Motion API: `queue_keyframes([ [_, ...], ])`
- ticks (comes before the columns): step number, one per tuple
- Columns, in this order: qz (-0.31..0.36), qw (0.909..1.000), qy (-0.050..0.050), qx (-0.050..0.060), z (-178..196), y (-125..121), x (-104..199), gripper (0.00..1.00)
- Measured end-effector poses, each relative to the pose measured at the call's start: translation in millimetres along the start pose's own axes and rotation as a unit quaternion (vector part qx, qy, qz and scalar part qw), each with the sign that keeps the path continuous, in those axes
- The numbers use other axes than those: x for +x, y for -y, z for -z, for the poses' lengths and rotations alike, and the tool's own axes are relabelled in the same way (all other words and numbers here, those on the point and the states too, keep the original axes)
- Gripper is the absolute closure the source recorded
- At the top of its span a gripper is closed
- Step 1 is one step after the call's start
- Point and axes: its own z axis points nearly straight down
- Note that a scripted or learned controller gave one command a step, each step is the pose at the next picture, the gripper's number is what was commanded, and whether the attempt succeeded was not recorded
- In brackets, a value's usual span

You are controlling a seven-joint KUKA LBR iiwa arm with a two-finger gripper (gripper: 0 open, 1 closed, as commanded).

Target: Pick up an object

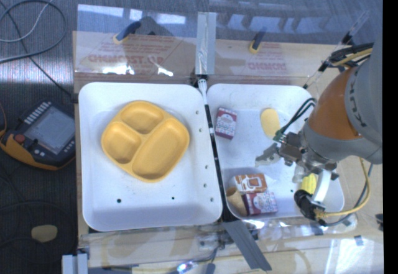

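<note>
The arm reached over the right bin, and its gripper hovered low above bare bin floor — nothing lay between the fingers, and whether they stood wide or narrow I could not tell; the nearest candidates were the yellow oval piece just up from the gripper, the brown carton near the front wall with a red-and-white packet touching it, and the small red box by the divider; a clean pick probably called for centring over one item alone, and the yellow piece looked the freest, lying apart from the rest; the carton and packet, pressed together, risked a double or glancing grasp. The left bin held the large yellow sectioned tray, well apart; on the floor beyond the worktop lay a pendant and cables.
</note>
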Motion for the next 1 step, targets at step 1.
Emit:
queue_keyframes([
  [1, 0.049, 0.9988, 0.0, 0.0, -27.5, -40.7, -55.0, 0.0],
])
